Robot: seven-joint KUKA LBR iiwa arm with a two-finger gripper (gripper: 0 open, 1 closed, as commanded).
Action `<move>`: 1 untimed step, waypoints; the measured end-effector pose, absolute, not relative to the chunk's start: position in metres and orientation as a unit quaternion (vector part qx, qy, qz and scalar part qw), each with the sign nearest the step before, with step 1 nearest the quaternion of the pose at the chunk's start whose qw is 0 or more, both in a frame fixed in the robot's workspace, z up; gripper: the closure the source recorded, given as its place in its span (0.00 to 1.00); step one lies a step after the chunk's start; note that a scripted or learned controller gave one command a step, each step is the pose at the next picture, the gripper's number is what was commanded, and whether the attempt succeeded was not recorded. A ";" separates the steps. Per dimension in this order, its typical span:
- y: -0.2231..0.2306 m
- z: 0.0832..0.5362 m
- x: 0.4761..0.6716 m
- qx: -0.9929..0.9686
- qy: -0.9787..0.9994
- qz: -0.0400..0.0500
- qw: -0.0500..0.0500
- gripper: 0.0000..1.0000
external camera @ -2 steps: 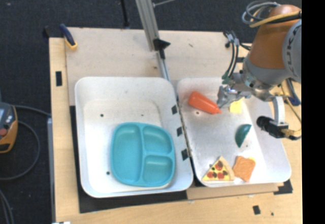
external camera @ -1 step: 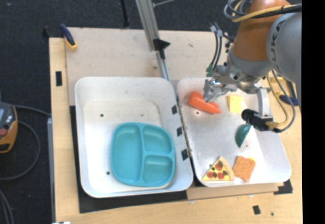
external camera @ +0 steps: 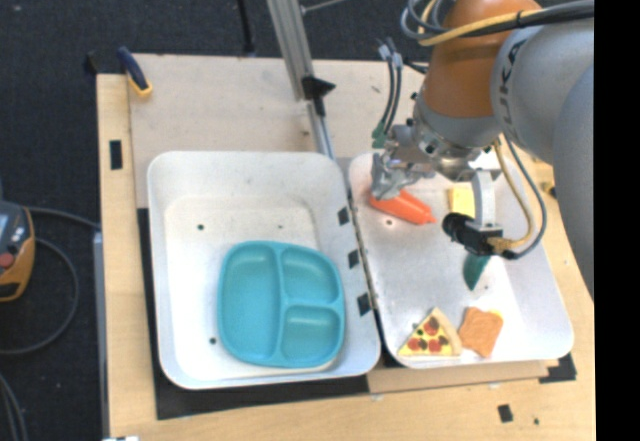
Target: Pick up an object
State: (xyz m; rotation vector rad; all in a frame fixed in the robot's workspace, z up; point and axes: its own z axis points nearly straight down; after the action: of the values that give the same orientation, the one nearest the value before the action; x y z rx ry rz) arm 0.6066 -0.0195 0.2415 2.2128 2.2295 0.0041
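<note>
An orange carrot (external camera: 405,208) lies in the right bin (external camera: 420,279), near its back left corner. My gripper (external camera: 388,183) hangs from the grey arm with its orange band and stands right over the carrot's left end, touching it or nearly so. The wrist and cables hide the bin's back edge. Further right in the same bin are a yellow block (external camera: 462,199) and a dark green piece (external camera: 475,270). A pizza slice (external camera: 430,337) and an orange square piece (external camera: 481,329) lie by the front edge.
A teal divided plate (external camera: 281,304) lies in the left bin (external camera: 200,189), toward its front. A slanted metal rail (external camera: 293,39) rises behind the bins. The bins' shared wall (external camera: 356,249) runs just left of the carrot.
</note>
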 end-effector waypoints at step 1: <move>0.026 0.250 0.617 0.705 0.710 0.001 0.000 1.00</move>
State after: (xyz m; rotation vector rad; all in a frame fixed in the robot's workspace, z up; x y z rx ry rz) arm 0.6172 0.0259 0.2496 2.2128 2.2291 0.0041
